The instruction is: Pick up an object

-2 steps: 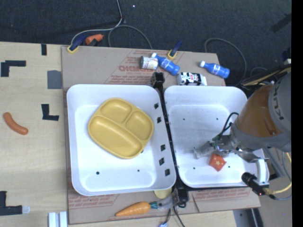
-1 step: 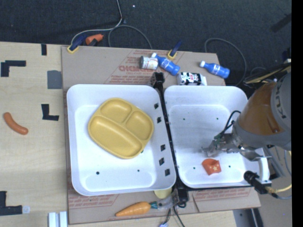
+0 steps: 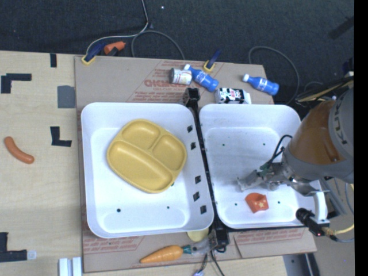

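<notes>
The camera looks down on 2 white bins side by side on a cardboard sheet. The left bin (image 3: 98, 211) holds a yellow tray (image 3: 147, 154) with 3 compartments, lying flat near the bin's middle.

The arm (image 3: 322, 140) reaches in from the right over the right bin (image 3: 241, 117). Its gripper (image 3: 244, 183) sits low inside that bin, pointing left, close to the floor. Whether it is spread or pressed together cannot be told: the tip is a small grey blur. Nothing can be seen between its tips.

A small red object (image 3: 257, 202) lies on the right bin's floor, just beside and in front of the gripper, apart from it, near the bin's front wall.

Behind the bins, on the cardboard, lie 2 blue bottles (image 3: 205, 79) (image 3: 261, 84), a white bottle (image 3: 181, 76) and a black-and-white carton (image 3: 233, 95). An orange clamp (image 3: 103, 50) grips the cardboard's far left corner. A carrot (image 3: 163, 254) lies in front of the left bin. A sausage (image 3: 18, 150) rests on the wooden bench at far left.
</notes>
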`<act>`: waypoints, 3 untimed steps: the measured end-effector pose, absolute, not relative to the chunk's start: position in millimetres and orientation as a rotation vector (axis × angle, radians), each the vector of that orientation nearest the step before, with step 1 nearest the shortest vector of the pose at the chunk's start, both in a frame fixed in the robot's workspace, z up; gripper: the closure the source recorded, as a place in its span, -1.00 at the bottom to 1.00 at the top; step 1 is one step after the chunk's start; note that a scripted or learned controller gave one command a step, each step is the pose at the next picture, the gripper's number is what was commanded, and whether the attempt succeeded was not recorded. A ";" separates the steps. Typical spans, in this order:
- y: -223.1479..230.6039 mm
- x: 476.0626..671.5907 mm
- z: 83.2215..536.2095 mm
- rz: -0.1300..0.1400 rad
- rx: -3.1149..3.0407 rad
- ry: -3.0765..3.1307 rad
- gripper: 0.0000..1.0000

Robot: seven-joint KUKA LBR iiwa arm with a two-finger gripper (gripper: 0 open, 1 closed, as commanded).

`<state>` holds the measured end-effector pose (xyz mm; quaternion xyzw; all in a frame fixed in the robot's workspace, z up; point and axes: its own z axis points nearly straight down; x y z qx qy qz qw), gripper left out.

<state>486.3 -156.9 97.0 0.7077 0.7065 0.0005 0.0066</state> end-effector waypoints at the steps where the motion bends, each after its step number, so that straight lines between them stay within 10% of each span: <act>1: -100.8 576.4 90.8 0.007 2.210 2.231 -1.00; 2: -124.8 488.0 87.3 0.006 2.219 2.213 -1.00; 3: -121.1 592.3 120.1 0.009 2.209 2.221 -1.00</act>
